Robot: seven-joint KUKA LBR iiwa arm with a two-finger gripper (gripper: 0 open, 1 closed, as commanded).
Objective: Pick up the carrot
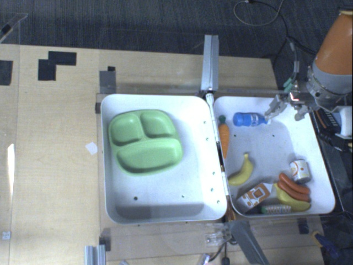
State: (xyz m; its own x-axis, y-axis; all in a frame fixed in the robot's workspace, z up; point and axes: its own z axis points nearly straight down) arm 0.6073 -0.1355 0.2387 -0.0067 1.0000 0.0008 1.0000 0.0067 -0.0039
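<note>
The carrot [224, 138] is orange with a green top and lies lengthwise against the left wall of the right bin [276, 142]. My gripper [288, 110] hovers over the far right part of that bin, well to the right of the carrot. Its fingers are spread open with nothing between them. The left fingertip [274, 108] is close to the cap end of a blue bottle [248, 118].
The right bin also holds a banana [242, 171], a small can [300, 170], a hot dog [294, 186], a second banana [292, 202] and a small box [255, 196] near its front. A green divided plate [145, 141] lies in the left bin [160, 203].
</note>
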